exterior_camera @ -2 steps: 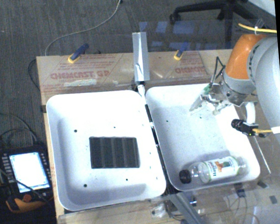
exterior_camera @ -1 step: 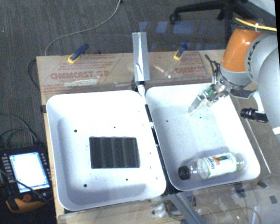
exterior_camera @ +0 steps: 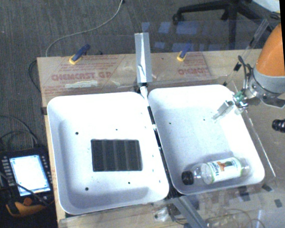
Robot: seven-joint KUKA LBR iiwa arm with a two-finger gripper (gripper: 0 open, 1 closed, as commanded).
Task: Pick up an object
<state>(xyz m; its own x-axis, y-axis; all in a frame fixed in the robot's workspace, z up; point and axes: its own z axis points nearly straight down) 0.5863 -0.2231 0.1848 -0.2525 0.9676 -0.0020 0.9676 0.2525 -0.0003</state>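
A clear plastic bottle (exterior_camera: pixel 217 171) with a black cap and a green-and-orange label lies on its side along the front wall of the right bin (exterior_camera: pixel 190 91). A black ridged rectangular pad (exterior_camera: pixel 116 154) lies flat in the middle of the left bin (exterior_camera: pixel 65 137). My gripper (exterior_camera: pixel 225 109) hangs over the far right corner of the right bin, well behind the bottle and apart from it. It is small and pale here, and nothing shows in it. The arm's orange band (exterior_camera: pixel 276 54) is at the right edge.
A metal post (exterior_camera: pixel 143 56) stands behind the seam between the bins. Two yellow-and-blue clamps (exterior_camera: pixel 79 54) sit on the board behind. A handheld pendant with a lit screen (exterior_camera: pixel 28 175) lies on the floor to the left. A chair base (exterior_camera: pixel 222 9) stands far back.
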